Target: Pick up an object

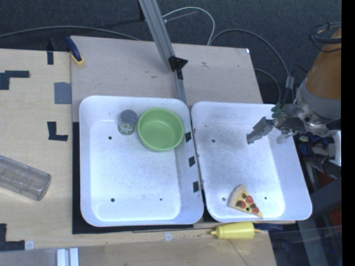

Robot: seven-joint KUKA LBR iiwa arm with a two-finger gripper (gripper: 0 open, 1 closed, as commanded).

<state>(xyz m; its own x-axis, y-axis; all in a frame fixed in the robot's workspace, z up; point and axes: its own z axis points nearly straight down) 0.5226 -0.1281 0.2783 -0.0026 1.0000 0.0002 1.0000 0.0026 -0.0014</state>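
End effector (270,131) — seemingly open, nothing held

Open white floor across most of the right bin (222,165), blocked only by pizza slice (244,200) near front; green bowl (161,129) and small can (127,122) crowding left bin's (89,165) far end.

Two bins sat side by side on the bench (222,65), their inner walls touching. In the left bin (94,204), a bowl (161,129) lay at the far edge towards the right, with a can (127,122) just beside it on its left. In the right bin (288,204), a pizza slice (244,200) lay near the front wall. The gripper (270,130) hung over the right bin's far right part. A bottle (235,231) lay on the bench just in front of the right bin. A tube (21,178) lay well apart, left of the left bin.
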